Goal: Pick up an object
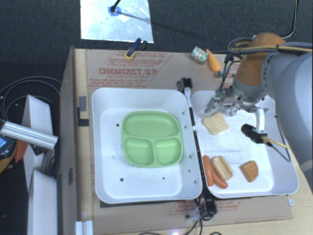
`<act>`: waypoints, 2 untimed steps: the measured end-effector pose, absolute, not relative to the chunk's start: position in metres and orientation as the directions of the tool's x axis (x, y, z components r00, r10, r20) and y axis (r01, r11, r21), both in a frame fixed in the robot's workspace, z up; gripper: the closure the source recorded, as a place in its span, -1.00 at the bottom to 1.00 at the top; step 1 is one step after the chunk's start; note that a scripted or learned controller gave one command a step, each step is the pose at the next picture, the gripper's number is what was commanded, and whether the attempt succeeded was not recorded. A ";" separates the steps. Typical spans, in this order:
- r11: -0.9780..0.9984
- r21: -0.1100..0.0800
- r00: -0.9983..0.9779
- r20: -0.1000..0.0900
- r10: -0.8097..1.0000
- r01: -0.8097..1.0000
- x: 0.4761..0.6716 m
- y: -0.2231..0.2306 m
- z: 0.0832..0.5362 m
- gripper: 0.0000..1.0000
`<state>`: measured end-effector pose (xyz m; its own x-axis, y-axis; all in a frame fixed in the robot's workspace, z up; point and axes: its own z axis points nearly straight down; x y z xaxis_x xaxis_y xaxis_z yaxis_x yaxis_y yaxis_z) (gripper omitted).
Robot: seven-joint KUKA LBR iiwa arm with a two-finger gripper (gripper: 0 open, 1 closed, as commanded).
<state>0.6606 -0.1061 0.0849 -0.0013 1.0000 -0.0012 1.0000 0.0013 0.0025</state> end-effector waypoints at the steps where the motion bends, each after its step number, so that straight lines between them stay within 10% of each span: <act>1: 0.004 0.003 -0.004 -0.001 1.000 1.000 0.669 -0.098 0.085 -1.00; 2: 0.001 0.002 -0.001 -0.001 1.000 1.000 0.652 -0.108 0.085 -1.00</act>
